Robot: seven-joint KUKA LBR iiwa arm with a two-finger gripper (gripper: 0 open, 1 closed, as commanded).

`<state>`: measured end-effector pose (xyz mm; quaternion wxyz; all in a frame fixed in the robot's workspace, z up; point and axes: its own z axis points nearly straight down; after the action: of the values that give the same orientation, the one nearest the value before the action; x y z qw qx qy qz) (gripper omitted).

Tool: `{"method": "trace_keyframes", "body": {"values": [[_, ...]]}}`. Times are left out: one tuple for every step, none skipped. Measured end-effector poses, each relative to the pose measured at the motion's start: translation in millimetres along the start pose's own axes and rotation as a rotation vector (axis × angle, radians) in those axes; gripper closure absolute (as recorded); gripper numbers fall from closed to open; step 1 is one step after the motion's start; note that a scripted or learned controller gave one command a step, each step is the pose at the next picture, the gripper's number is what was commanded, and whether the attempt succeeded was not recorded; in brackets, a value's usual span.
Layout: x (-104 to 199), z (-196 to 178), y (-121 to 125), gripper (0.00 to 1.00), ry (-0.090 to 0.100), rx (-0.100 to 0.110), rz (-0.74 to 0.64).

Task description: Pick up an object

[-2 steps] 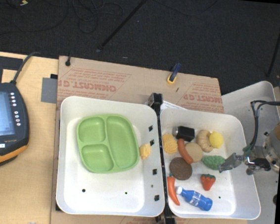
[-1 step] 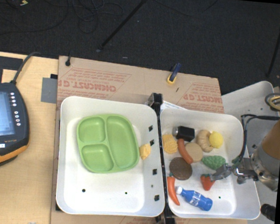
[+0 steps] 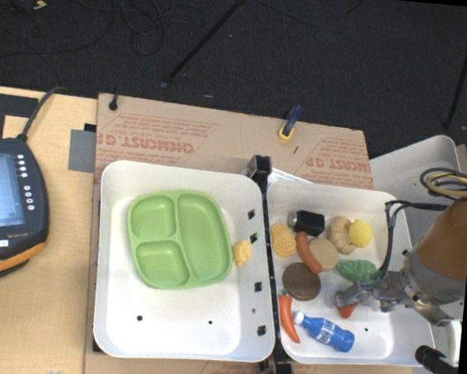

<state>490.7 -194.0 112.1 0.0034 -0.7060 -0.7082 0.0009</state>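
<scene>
The gripper (image 3: 353, 299) sits low in the right bin (image 3: 397, 206), beside the green leafy toy (image 3: 358, 270); whether it grips anything cannot be told; it should centre over 1 item before lifting.

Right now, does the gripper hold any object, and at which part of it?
It cannot be told. The gripper is low in the right bin, beside the green leafy toy, above something red.

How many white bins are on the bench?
2. The left bin holds a green divided plate; the right bin holds a pile of toy food and a blue bottle.
</scene>
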Motion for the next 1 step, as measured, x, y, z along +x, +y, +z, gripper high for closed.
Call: {"method": "trace_keyframes", "body": {"values": [[3.0,25.5,1.0,0.0,-0.001,-0.003,0.0]]}}
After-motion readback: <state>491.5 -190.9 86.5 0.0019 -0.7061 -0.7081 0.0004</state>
